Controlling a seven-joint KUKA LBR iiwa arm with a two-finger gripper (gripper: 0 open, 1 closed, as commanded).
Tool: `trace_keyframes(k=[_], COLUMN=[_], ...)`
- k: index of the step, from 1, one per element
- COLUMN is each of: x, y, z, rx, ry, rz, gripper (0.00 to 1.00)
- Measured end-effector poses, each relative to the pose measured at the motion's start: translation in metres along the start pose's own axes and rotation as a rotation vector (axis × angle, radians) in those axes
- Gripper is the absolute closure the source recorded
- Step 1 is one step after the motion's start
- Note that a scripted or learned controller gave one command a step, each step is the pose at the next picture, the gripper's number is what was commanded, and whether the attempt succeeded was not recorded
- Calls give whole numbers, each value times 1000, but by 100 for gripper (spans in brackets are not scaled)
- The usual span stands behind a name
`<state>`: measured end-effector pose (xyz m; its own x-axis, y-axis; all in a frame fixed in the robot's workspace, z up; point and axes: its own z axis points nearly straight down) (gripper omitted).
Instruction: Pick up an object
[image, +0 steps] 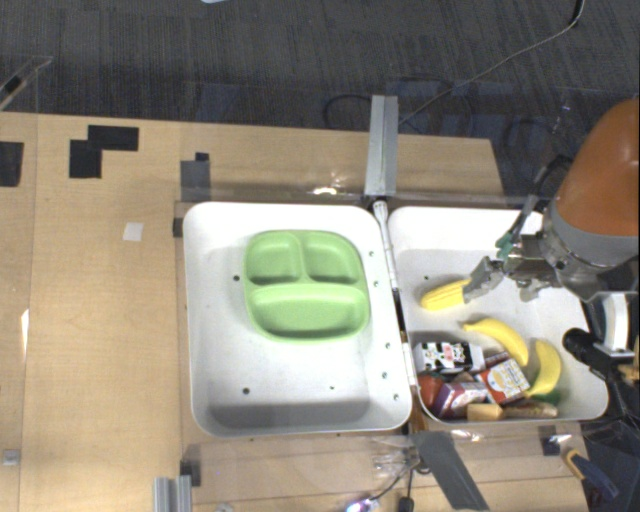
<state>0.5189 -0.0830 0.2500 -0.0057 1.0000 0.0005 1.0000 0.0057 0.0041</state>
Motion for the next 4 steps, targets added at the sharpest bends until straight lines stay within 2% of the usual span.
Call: trace_keyframes(k=[1,2,3,4], x=[-38,-48,-51,-83], y=[-24,-30,-29,-29], z=[21,142,32,159], rx=[-1,-4,-2,-12], ry=[0,-1,-1,-4], rz=[315,46,164,169], gripper=[0,0,0,0])
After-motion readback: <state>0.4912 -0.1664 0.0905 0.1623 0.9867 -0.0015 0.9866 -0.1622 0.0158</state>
